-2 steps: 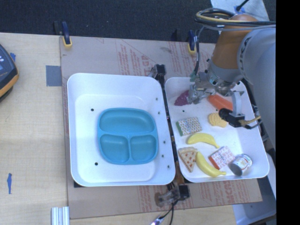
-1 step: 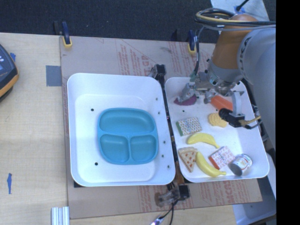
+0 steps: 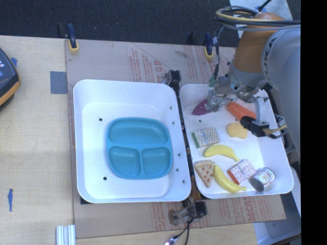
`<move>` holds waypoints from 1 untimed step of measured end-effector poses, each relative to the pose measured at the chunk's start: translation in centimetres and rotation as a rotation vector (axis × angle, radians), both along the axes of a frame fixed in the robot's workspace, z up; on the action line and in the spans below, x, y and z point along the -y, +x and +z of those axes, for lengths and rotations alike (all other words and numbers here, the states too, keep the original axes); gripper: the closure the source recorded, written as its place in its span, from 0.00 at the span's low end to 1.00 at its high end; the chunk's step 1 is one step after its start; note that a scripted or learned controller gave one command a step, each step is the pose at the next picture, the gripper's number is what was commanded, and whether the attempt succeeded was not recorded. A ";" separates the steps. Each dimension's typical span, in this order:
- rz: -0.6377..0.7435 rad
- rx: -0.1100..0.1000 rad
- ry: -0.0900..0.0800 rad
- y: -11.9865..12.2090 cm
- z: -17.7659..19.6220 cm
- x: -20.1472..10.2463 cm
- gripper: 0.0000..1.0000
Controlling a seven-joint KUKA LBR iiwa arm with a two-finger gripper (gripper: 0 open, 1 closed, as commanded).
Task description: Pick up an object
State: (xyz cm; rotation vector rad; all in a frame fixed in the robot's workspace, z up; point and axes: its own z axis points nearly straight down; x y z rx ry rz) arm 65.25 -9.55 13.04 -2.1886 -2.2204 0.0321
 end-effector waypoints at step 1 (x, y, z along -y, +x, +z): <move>0.000 0.000 0.000 0.0 0.0 0.0 0.00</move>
